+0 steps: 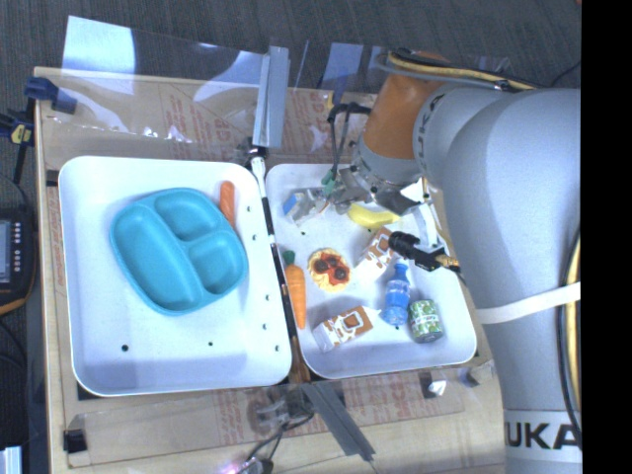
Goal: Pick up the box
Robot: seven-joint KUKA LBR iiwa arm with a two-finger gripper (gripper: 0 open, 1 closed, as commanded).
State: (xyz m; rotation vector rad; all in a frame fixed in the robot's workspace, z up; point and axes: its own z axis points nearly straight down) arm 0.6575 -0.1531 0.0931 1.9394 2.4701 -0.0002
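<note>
On the wooden worktop (148, 126), the small brown-and-white carton box (346, 326) lies near the right white bin's (395, 363) front edge. The jaws (331, 191) hang over the far end; their state cannot be told. The box is best approached from straight above, clear of the long orange carrot (296, 294)

Robot lab — bench (158, 418), twin bins (89, 354)

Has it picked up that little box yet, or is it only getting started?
Nothing looks done yet. The box lies flat in the right bin, near its front edge. The gripper is low at the back of that bin, apart from the box. Reaching, grasping and lifting are all left.
</note>
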